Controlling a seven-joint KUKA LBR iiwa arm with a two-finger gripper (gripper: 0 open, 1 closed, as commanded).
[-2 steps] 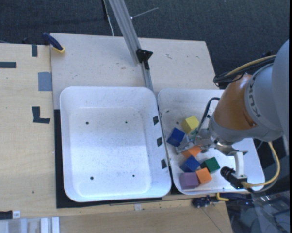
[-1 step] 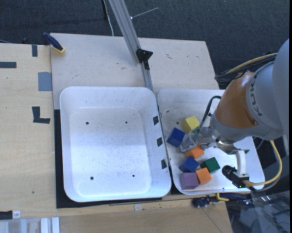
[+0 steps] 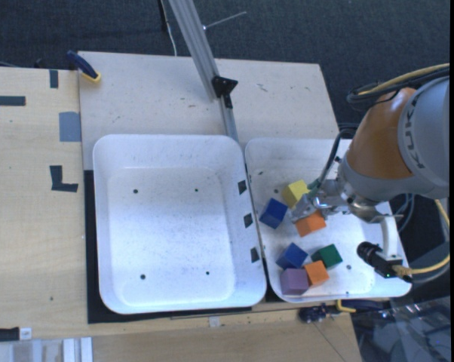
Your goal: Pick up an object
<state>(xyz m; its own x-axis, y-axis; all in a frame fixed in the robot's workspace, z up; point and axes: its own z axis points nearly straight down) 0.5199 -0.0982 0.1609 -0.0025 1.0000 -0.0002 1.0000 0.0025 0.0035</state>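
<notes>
My two-finger gripper (image 3: pixel 315 204) is down inside the right-hand shallow white plastic bin (image 3: pixel 287 157), at the middle of its floor. Whether it is parted or closed I cannot tell from this slanted view; the metal parts blur into one another.

Position of the candidate objects, relative to my tip:
- small orange block (image 3: pixel 311 223) — just below the tip, touching or all but touching it; its upper edge is partly hidden by my hardware. It sits skewed to the bin walls, with no clear long axis.
- small yellow cube (image 3: pixel 294 192) — just beside the tip, up and to the left.
- small blue cube (image 3: pixel 273 213) — a little further left, near the bin's dividing wall.

Judgement: the orange block is the nearest, and the coming move turns on it lying directly beneath rather than beside me. I see nothing clearly held, so I record no grasp.

A further cluster lies near the front wall, apart from my tip: second blue cube (image 3: pixel 292 256), green cube (image 3: pixel 329 256), second orange cube (image 3: pixel 316 272), purple cube (image 3: pixel 293 281)
</notes>
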